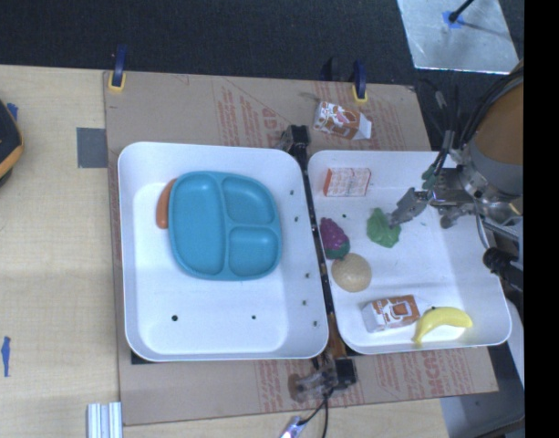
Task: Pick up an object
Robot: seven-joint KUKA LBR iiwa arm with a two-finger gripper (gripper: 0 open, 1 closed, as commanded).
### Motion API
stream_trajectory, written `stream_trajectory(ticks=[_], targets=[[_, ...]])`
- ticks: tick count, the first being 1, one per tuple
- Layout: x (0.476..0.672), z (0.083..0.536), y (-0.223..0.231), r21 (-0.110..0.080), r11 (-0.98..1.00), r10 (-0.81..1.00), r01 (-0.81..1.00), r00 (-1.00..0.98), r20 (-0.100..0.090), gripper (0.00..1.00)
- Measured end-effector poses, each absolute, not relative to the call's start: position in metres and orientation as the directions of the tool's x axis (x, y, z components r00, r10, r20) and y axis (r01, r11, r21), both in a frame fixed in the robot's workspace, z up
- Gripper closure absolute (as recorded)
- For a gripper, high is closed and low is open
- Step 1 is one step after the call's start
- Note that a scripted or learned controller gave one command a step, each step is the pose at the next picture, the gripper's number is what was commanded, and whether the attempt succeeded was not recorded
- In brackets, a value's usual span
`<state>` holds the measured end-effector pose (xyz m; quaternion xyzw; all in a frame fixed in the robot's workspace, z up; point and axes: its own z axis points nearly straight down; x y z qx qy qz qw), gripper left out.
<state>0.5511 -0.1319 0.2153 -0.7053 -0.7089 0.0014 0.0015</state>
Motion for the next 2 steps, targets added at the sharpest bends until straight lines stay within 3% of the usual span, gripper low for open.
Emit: stream_trajectory(ticks=[1, 2], targets=[[0.596, 0.147, -0.141, -0.004, 0.007, 1.000, 1.000, -0.007, -0.002, 0.00], [0.597, 0.091, -0.141, -0.005, 0.006, 1.000, 1.000, -0.006, -0.001, 0.00]])
